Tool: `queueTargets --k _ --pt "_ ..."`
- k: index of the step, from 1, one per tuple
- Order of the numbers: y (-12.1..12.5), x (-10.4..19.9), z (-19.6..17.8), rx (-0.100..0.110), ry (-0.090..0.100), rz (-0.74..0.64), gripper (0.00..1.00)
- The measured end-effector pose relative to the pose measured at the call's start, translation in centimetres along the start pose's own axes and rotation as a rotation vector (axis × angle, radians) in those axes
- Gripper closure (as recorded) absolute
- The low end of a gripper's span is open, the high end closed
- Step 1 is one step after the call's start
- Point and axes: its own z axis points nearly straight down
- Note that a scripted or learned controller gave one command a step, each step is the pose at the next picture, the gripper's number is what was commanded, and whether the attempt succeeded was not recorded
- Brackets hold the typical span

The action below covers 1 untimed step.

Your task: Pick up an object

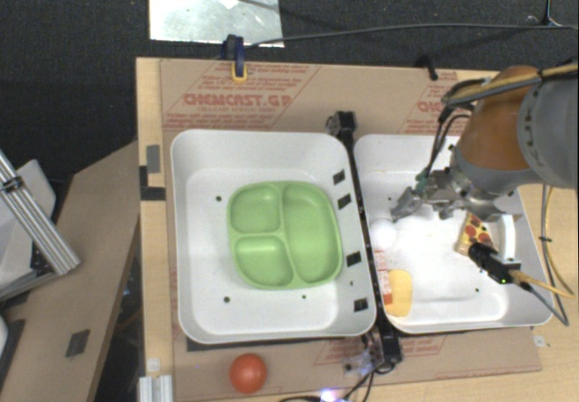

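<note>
My gripper [405, 205] hangs low over the left part of the right bin [434, 310], on the end of the grey arm with the orange band [493, 133] reaching in from the right. A small white rounded object [384, 234] lies just below and left of the gripper. A yellow-orange object [398, 291] rests near the bin's front left corner. A flat piece with red and yellow markings [475, 234] lies to the right, partly under the wrist.
The left bin [194, 210] holds a green divided plate [284, 234]. An orange-red ball [248, 372] sits on the cardboard in front of the left bin. Black clips line the seam between the bins [355, 210]. Cables [525, 278] trail off the arm at the right.
</note>
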Motion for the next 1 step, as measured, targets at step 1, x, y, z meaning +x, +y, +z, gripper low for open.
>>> queueTargets --k 1 --pt "0.09 -0.09 -1.40 -0.004 -0.001 0.001 1.00"
